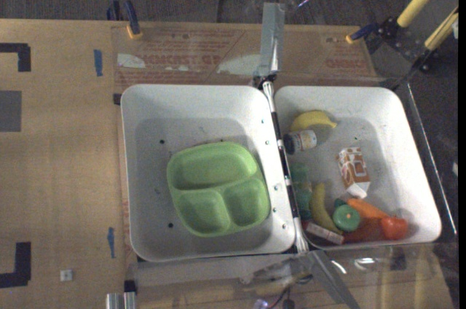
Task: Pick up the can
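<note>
Red and white along its side, what is taken for the can (322,232) is seen lying flat in the near-left corner of the right bin (416,154), close against the dividing wall. It is touched by a yellow banana-shaped piece (320,204) and a round green-topped object (342,216). Just beside these, an orange carrot (368,209) and a red tomato (394,227) are found. Farther back, a white and orange carton (353,170), a small bottle (302,141) and a second banana (314,119) are spread apart. A green divided plate (217,187) is held in the left bin (132,154). Both bins are borne by a wooden table (58,154). Neither the pincer's state nor the can's position relative to it can be told.
</note>
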Controlling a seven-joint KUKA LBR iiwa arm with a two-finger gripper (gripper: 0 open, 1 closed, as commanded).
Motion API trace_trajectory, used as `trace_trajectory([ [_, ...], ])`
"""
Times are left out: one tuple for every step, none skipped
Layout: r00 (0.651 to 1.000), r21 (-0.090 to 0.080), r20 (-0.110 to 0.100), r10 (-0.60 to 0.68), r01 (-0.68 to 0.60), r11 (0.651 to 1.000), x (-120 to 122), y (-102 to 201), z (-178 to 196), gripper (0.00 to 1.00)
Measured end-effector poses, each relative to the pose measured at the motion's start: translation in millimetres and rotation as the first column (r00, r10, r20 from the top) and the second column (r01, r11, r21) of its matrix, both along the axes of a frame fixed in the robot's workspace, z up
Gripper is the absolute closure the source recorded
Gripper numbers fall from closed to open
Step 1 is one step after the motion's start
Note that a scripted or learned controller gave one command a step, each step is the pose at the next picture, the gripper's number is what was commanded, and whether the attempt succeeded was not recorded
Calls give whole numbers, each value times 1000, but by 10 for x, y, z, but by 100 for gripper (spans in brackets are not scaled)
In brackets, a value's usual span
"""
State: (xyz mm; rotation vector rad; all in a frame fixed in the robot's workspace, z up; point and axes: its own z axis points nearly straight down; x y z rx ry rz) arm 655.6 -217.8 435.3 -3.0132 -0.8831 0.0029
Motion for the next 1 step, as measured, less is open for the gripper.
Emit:
trace_trajectory([
  [999, -2, 3, 32, -32, 999, 30, -37, 1, 100],
])
